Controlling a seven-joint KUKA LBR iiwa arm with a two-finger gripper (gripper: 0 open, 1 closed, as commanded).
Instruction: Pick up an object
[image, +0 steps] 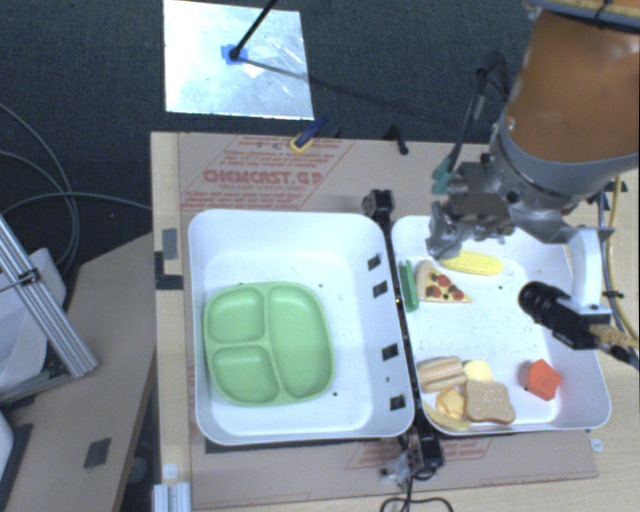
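The gripper (447, 235) hung over the right bin's (590, 400) far left corner, just beside a yellow corn cob (473, 264) and a pizza slice (440, 284); whether its grip was released or clenched could not be told. A glossy green divided tray (268, 342) lay in the left bin (290, 225).

Broad orange band (580, 70) at top right, smooth and slightly glossy, over a grey rounded wrist (555, 185). Below that, a darker grey metal gripper (462, 222), boxy and angular. Thin dark cables (478, 95) down the left side, with a small teal fitting (441, 178) just beside the wrist.
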